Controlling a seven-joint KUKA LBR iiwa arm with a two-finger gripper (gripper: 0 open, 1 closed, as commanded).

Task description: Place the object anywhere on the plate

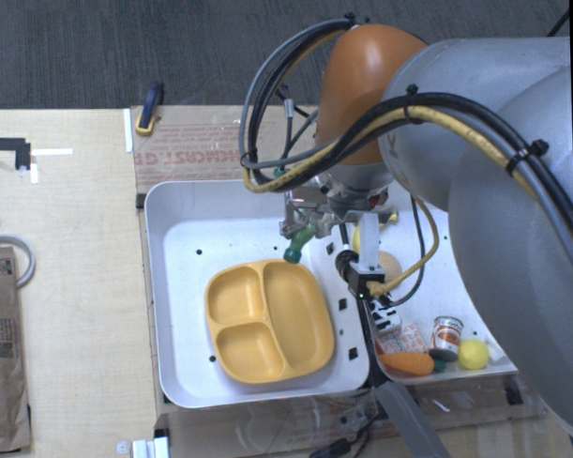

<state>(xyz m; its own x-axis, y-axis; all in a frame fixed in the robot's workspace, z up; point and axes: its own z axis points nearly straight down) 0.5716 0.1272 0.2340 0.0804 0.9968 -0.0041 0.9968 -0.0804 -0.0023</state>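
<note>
Where the grey arm (pixel 470 123) drops from its orange band (pixel 361 75) into the left bin (pixel 166 274), hangs the gripper (pixel 301 234), fingers pinched on a small green object (pixel 297 247) just above the far rim of the yellow divided plate (pixel 269 320). Beyond, in the right bin (pixel 457 283): a carrot (pixel 407 363), a small can (pixel 447 332), a yellow lemon (pixel 473 354).

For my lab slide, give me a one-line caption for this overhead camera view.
Robot gripper carries a small green object above the white bin, near the yellow divided plate.
</note>
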